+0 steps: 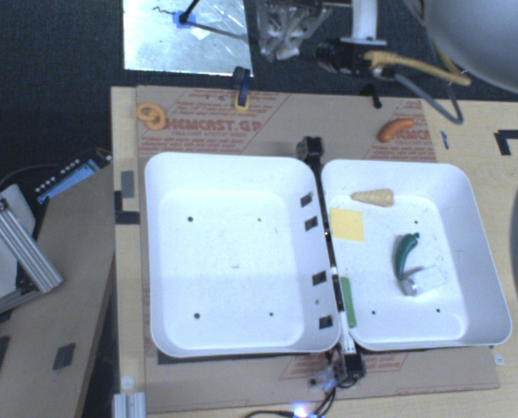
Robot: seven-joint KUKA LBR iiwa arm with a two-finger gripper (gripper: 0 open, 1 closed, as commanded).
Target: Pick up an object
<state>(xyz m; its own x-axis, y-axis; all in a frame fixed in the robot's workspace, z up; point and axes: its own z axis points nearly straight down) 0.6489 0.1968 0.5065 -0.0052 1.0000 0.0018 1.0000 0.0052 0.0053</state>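
- The gripper [282, 37] hangs high at the far edge of the scene, beyond both bins and well apart from every object; nothing sits between its translucent fingers, which look somewhat spread, though the exact opening is hard to read at this angle.
- That raised position looks like a parked or starting pose, giving the camera a clear look at the bins before a grasp is chosen.
- The candidates for picking lie in the right bin [476, 233]: a pale tan, cone-like piece [373, 198] near the far wall, a flat yellow square [346, 225] just right of the dividing edge, a curved dark-green item [406, 252] toward the middle, and a small whitish, glossy lump [420, 279] touching the green item's near end.
- A thin green strip [347, 300] lies along the bin's left wall, probably awkward to grasp.
- The left bin [167, 233] is a smooth, matte white shell with rounded corners.
- Outside the bins, on the brown board [132, 320], rest an orange sausage shape [396, 130] and an orange ring [151, 116].
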